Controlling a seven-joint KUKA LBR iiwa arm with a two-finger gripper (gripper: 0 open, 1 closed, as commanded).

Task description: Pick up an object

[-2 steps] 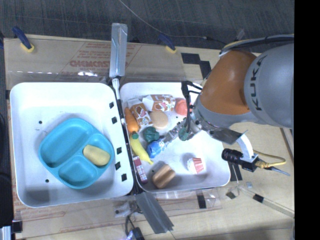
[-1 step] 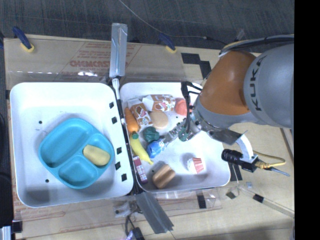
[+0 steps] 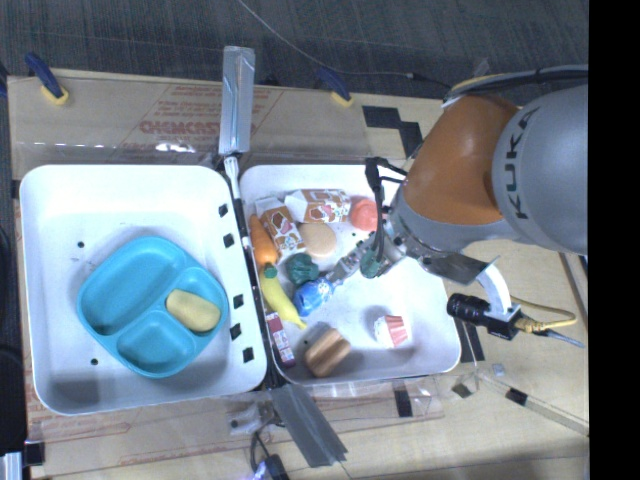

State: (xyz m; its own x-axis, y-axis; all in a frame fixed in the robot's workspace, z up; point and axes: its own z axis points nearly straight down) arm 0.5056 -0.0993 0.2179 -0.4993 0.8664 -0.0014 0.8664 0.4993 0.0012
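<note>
Blue toy just beside pincer

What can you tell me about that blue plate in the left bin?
The blue divided plate looks like smooth, light blue plastic with rounded corners and raised ridges that split it into three compartments. It lies flat on the floor of the left white bin, turned at a slant to the bin's walls, towards the bin's lower middle. A yellow, potato-like lump rests in its right-hand compartment; the other two hold nothing. Nothing else touches it.
</note>
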